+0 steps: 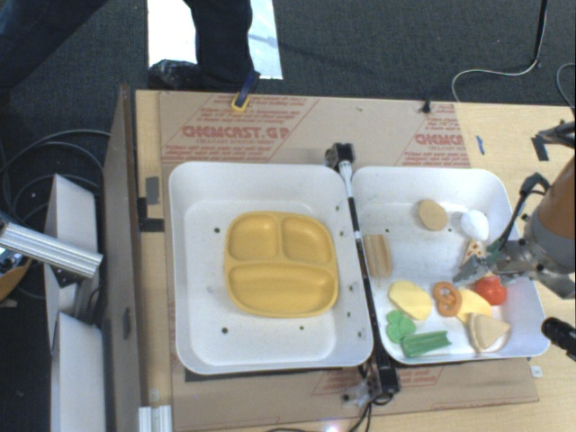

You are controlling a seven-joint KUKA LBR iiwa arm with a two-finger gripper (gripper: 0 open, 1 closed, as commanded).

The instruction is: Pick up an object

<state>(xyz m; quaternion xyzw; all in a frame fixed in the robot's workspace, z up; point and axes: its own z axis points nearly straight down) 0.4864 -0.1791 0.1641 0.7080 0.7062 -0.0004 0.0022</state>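
Note:
The right bin (396, 187) holds several toy foods: a tan round biscuit (432, 214), a white egg (474, 223), a tan wafer (378, 255), a yellow piece (409, 300), an orange pretzel (446, 298), green vegetables (423, 340), a red tomato (490, 289) and a bread slice (489, 331). My gripper (477, 261) reaches in from the right and hangs low over the bin's right side. It sits just below the egg and just above the tomato and pretzel. The arm hides the bin's right wall.
The left bin (193, 241) holds a yellow divided plate (281, 264). A black bar (355, 241) runs along the seam between the bins. Cardboard (270, 124) lies under the back of both bins. Cables trail on the floor beyond.

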